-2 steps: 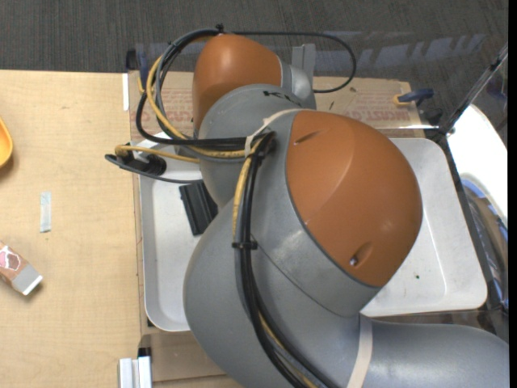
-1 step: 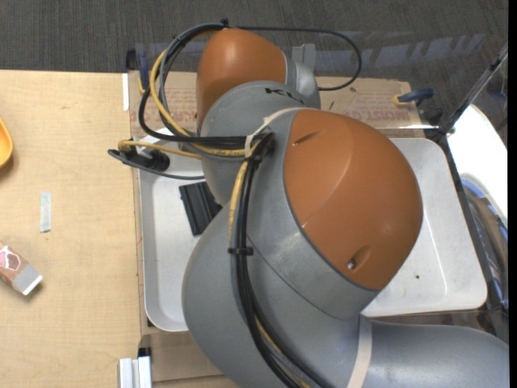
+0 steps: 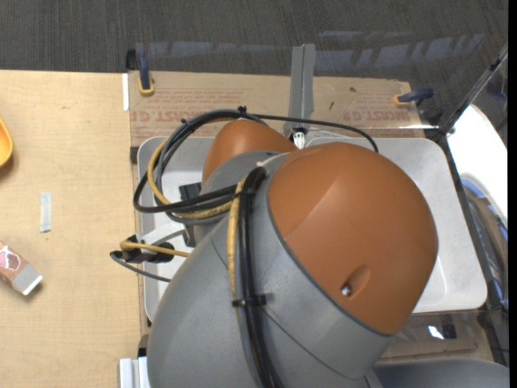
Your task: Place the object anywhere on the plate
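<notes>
My arm [image 3: 323, 249], grey with orange domes, reaches in low over the left bin [image 3: 148, 168] and covers most of it. A black part that looks like the gripper's body [image 3: 191, 192] peeks out beside the wrist, over the bin's left half. Black and yellow cables [image 3: 161, 196] loop around it. Whatever lies in the bin under the arm is hidden.
The right bin [image 3: 456, 233] shows a bare white strip past the arm. On the wooden bench to the left lie an orange item [image 3: 4, 145], a small clear strip [image 3: 45, 212] and a wrapped bar [image 3: 18, 270]. Clamps [image 3: 145, 79] and a metal post [image 3: 303, 79] stand at the back.
</notes>
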`<state>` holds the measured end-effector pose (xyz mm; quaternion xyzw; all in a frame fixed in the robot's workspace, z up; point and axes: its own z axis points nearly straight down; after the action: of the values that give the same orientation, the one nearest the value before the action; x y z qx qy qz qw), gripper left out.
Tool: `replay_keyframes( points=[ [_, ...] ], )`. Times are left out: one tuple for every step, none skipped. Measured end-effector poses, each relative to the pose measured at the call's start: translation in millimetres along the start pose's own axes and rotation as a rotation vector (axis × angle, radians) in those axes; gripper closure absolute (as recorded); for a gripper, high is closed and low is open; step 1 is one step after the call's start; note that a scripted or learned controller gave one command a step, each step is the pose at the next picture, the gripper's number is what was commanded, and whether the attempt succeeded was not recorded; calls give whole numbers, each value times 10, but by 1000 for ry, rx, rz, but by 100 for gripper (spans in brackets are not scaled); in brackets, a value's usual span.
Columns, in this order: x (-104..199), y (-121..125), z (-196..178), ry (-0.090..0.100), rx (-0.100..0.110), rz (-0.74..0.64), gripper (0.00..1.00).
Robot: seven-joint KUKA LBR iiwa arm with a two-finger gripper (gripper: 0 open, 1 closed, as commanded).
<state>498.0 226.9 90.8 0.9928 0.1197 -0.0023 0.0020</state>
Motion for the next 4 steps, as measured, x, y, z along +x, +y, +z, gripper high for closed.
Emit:
replay_keyframes(
  points=[
    [737,187,-23,5,1,-2,100],
    [1095,264,-783,2,1,-150,100],
    [616,149,-55,-1,0,-551,100],
    [1160,287,-8,1,-2,-867,100]
  ],
)
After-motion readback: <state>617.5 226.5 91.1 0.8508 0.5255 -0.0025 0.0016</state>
